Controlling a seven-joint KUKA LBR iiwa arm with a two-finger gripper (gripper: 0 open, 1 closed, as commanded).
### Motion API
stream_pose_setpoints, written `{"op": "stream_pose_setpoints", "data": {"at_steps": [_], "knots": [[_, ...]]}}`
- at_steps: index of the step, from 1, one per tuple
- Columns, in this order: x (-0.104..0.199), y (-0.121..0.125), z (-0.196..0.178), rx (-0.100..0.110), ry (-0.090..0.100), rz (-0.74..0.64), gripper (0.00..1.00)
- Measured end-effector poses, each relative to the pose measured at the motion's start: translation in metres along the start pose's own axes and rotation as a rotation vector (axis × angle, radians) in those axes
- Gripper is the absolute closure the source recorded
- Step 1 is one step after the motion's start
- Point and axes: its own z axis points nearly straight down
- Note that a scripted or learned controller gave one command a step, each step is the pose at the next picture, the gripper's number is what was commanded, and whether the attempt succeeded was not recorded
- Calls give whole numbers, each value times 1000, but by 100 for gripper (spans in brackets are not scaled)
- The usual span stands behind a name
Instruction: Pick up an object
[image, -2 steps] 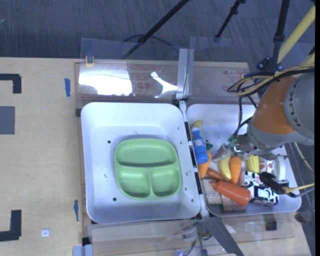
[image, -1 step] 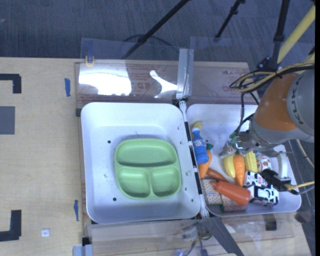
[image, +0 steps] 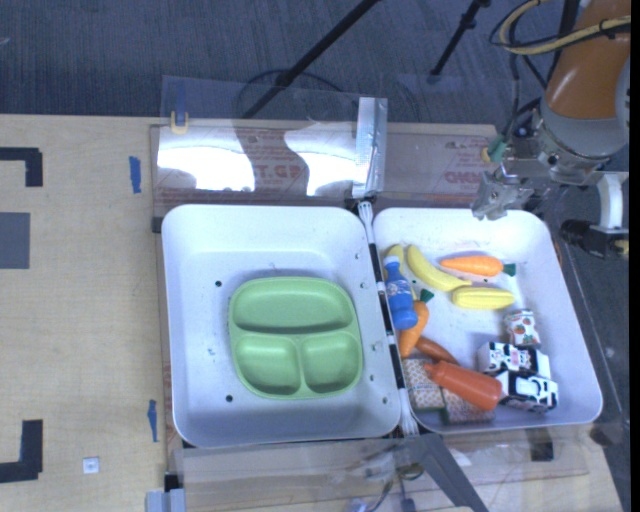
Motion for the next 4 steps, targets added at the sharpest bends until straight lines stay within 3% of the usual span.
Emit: {"op": "stream_pose_setpoints", "data": {"at_steps": [1, 2, 3, 4], "knots": [[61, 18, 23, 4, 1, 41, 100], [61, 18, 23, 4, 1, 42, 0], [69, 10, 82, 5, 1, 66, 0], [70, 11, 71, 1, 0, 62, 100]]}}
